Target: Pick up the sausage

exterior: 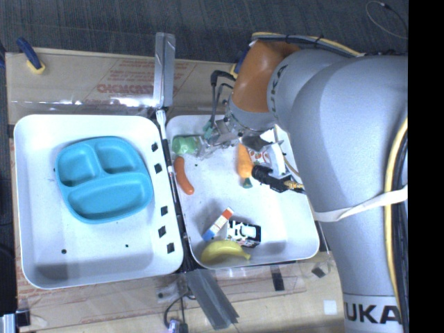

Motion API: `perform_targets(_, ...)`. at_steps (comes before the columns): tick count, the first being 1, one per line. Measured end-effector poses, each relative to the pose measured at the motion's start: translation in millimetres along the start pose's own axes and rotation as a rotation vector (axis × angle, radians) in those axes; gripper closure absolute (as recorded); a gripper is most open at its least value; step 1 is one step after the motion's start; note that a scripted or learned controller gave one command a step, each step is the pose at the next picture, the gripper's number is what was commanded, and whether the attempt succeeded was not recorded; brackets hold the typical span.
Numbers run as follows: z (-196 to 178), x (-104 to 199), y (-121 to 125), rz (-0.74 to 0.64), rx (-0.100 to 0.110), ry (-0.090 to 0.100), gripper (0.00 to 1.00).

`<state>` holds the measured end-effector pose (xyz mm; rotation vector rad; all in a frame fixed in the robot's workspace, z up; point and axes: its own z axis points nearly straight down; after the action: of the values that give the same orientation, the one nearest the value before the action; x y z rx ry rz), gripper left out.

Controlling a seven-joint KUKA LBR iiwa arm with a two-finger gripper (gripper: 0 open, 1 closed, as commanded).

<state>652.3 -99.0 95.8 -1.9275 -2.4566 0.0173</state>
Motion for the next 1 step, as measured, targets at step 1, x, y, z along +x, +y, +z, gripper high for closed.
perform_targets(1,8.1,-8.0,-0.8,0.406,-0.006,0.000,1.00)
